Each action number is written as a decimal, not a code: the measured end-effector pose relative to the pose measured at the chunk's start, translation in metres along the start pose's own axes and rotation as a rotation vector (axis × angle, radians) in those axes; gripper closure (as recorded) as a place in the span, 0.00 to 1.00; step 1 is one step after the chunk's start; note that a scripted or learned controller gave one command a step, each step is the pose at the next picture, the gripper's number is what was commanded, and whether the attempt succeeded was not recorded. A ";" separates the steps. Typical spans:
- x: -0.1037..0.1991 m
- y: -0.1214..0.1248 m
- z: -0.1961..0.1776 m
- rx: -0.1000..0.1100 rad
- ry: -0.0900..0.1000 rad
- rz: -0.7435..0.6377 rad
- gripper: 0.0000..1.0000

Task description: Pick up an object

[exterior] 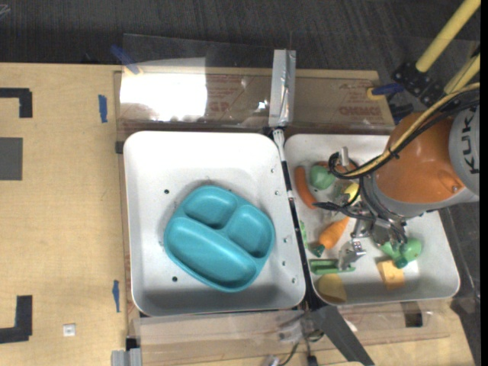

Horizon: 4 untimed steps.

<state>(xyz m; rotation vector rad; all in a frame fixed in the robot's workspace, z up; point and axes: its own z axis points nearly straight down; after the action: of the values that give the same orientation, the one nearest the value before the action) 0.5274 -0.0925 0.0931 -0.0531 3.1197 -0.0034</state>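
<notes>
The right bin (446,280) holds several small toy foods. An orange carrot-like piece (333,233) lies near its middle. A green round piece (321,178) and a red-orange strip (303,186) sit at its far left. A green leafy piece (402,248) and an orange-yellow block (391,274) lie towards the front right, and a yellow piece (332,284) rests at the front left beside a thin green stick (322,265). My gripper (354,250) hangs low in this bin, just right of the carrot piece, under the orange band (418,170) of the arm.
In the left bin (145,166) lies a teal divided plate (219,237). A raised rim (293,219) separates the two bins. A clear plastic sheet (229,90) stands behind them, and cables (427,117) run over the arm.
</notes>
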 end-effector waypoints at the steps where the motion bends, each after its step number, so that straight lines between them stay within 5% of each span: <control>1: 0.013 0.000 0.000 0.000 -0.001 0.045 0.00; 2: -0.047 -0.009 0.001 0.000 0.002 -0.015 0.00; 4: 0.008 -0.003 0.000 0.000 0.001 0.187 0.00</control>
<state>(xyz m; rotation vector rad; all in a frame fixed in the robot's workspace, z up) 0.5200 -0.0953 0.0928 0.2388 3.1116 -0.0001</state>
